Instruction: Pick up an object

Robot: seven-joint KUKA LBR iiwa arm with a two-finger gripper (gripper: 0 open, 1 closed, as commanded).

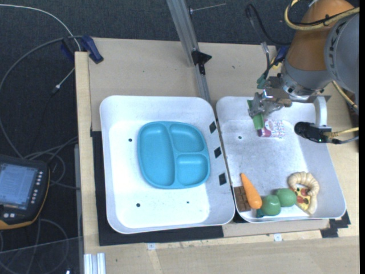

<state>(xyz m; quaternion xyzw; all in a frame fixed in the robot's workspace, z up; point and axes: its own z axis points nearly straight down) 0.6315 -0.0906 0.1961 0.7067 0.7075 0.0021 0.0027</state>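
Two white bins sit side by side. The left bin has a blue plate in it. My gripper is over the far end of the right bin, just beside a small pink and white packet. I cannot tell how it is set. An orange carrot, a green pear and a toy pizza slice lie at the near end.

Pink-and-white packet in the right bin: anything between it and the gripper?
Nothing visible. The gripper hangs right over the packet at its left end, in the right bin. The carrot and other toys lie at the bin's near edge, well apart.
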